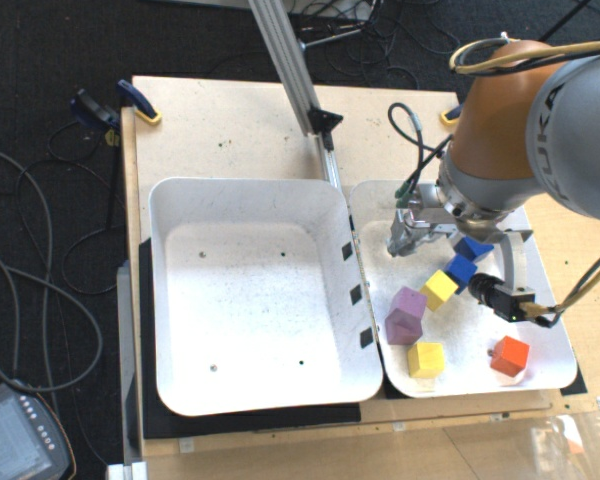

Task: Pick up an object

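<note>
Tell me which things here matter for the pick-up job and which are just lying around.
For the job: gripper, purple block, two yellow blocks, blue block, orange block, right bin.
Lying about: left bin, clamps, cables.

A pale wooden bench [240,128] stands on dark carpeted floor [40,48], well left of the pincer [405,240]. Black cables [20,268] loop over the carpet at far left, and blue-and-yellow clamps [115,111] grip the bench's far left corner. A silver metal pole [285,53] slants down toward the bench, ending just left of the pincer.
</note>
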Motion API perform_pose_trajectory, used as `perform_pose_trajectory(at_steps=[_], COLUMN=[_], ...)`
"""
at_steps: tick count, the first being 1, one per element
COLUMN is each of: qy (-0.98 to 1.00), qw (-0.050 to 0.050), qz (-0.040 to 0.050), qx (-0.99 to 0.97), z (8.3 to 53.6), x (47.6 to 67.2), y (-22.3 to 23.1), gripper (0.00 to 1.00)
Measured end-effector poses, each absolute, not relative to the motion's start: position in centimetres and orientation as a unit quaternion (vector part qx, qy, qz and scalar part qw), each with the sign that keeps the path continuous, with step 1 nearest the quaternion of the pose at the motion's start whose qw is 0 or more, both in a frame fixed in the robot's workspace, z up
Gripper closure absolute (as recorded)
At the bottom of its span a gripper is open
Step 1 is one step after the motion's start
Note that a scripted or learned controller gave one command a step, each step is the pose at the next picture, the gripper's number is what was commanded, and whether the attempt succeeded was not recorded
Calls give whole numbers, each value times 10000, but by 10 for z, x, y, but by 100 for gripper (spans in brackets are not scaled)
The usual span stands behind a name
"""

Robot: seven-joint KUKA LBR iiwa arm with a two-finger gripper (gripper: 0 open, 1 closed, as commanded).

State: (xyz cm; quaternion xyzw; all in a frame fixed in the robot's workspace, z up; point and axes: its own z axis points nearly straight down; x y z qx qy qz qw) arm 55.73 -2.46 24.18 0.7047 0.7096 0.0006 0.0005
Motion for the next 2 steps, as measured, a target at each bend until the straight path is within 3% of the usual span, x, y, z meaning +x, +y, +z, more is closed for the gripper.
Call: perform_pose_trajectory(at_steps=[2], qy=[7097], qw=[7], qz=[12], qx=[7045], z=[224], x=[598], y=[77], gripper=[100])
